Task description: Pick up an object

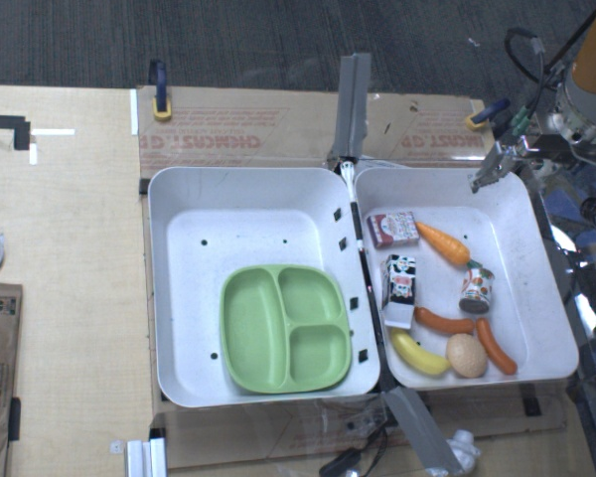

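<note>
Nothing gripped: gripper (492, 167) at upper right, above bin rim (524, 189), jaw spread impossible to tell. Well below, crowded carrot (444, 243), can (476, 289), egg (466, 356), banana (418, 353). Risk: glancing off neighbours, closing on air.

Light: bright, even, from overhead
Shadows: soft, faint inside the white bins (169, 296)
Focus: slightly soft throughout
Glare: mild on bin walls

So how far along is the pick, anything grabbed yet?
Nothing looks picked yet. The grey two-finger gripper sits over the right white bin's far corner, nothing visible between its fingers. The orange carrot, yellow banana and beige egg lie inside. Descending and grasping remain.
</note>
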